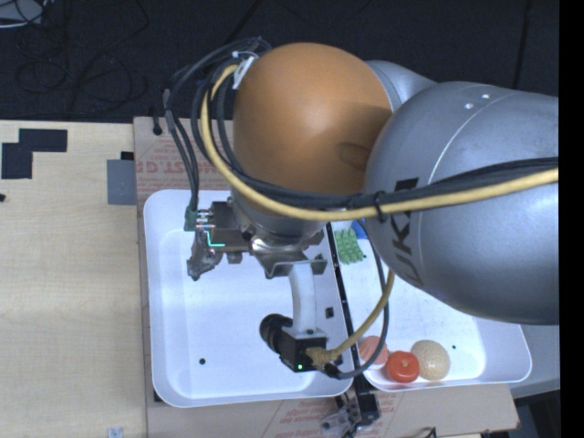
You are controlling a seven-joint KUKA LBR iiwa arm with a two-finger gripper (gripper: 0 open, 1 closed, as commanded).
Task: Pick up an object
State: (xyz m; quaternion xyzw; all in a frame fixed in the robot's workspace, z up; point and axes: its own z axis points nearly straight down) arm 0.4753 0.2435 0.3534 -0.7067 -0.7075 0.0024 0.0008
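gripper (199, 261) low over left bin (219, 363), presumably probing for a grasp; its state unreadable | red round object (401, 367) lies right of left bin

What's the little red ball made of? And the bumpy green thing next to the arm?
The red ball looks like smooth, slightly glossy plastic, since its colour is very even. The green thing is probably matte plastic or rubber with small studs, though the arm hides part of it.
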